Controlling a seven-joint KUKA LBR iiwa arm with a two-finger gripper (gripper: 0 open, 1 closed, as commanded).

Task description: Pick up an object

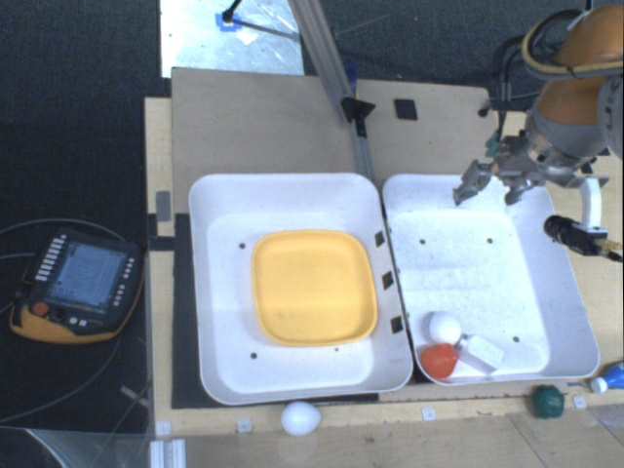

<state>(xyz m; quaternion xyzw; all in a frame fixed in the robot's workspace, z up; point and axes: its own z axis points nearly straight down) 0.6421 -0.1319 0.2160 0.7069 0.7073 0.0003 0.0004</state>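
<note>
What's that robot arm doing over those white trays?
The grey robot arm with the orange band is trying to pick something up. Its gripper hangs open over the far edge of the right white bin, with nothing between its fingers. The things to grab sit at that bin's near corner: a small white ball, an orange-red round object and a flat white block. The left white bin holds a square yellow plate. A white egg-shaped object lies outside the bins.

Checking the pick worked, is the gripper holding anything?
No, the gripper hangs open above the right bin's far edge, nothing between its fingers.
</note>
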